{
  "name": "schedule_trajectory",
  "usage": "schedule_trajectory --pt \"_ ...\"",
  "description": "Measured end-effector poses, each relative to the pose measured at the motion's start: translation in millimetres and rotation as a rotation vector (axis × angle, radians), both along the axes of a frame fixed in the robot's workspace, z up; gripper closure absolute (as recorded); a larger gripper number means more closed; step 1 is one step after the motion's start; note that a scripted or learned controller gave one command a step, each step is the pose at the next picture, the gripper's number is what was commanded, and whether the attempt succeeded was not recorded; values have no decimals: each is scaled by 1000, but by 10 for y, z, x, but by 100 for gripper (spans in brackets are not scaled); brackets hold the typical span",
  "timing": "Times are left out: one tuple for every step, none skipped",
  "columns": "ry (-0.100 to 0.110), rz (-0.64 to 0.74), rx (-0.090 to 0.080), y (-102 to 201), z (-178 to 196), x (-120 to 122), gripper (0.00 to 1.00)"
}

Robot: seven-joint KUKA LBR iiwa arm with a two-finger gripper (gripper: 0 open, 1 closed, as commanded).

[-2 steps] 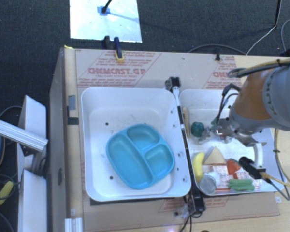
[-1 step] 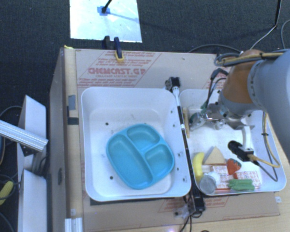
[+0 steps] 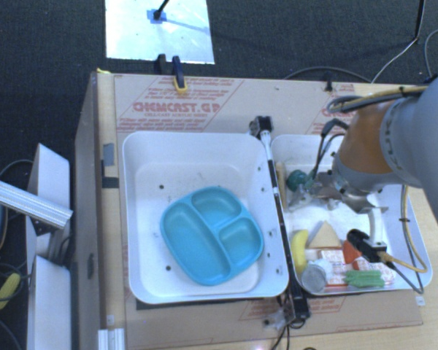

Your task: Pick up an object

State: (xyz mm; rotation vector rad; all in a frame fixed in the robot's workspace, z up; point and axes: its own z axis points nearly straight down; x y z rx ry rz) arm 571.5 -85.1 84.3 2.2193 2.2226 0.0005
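1. The teal object was small, rounded and dark blue-green. It lay toward the far left of the right bin, close to the wall shared with the left bin.
2. It was too small and blurred for me to name, and metal parts of the gripper crossed its right side. The grey arm covered much of the bin's far right.
3. The gripper sat low in the right bin, just beside the teal object on its right. I could not tell whether it was touching the object or gripping it, or whether it was open or closed.
4. Nearer me lay a yellow piece, a pale wedge and a can. A blue divided plate lay in the left bin.
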Motion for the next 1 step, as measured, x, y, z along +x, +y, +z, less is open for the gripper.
schedule_trajectory --pt "-2 3 0 -13 6 450 0"
